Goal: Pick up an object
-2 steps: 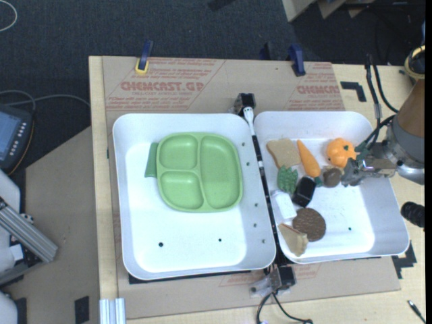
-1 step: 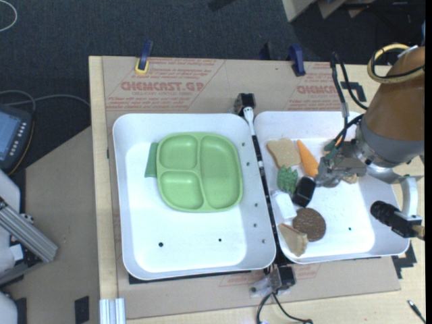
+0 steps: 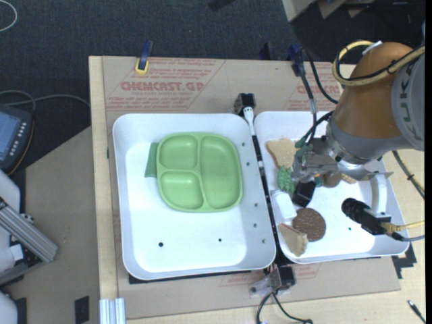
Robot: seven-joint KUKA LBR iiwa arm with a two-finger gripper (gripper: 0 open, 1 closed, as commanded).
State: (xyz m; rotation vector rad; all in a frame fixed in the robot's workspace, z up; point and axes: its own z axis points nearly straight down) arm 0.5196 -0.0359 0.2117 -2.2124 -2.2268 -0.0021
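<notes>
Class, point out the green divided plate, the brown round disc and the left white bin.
green divided plate [image 3: 198, 171]: camera view, the ridge where its compartments meet.
brown round disc [image 3: 310, 223]: camera view, middle of its top face.
left white bin [image 3: 196, 240]: camera view, bare floor below the plate.

I am looking into a robotics lab, not a home or a shop. A grey and orange arm [image 3: 370, 103] reaches over a board [image 3: 169, 83] covered in printed protective paper, with a yellow clamp [image 3: 143, 63] and a blue clamp [image 3: 295, 52] on its far edge. On the board sit the left bin [image 3: 125, 187] and the right bin [image 3: 344, 240], both shallow and white. Cables [image 3: 57, 98] trail over dark carpet [image 3: 81, 19] beside a small screen [image 3: 12, 135] and an aluminium rail [image 3: 30, 235]
</notes>
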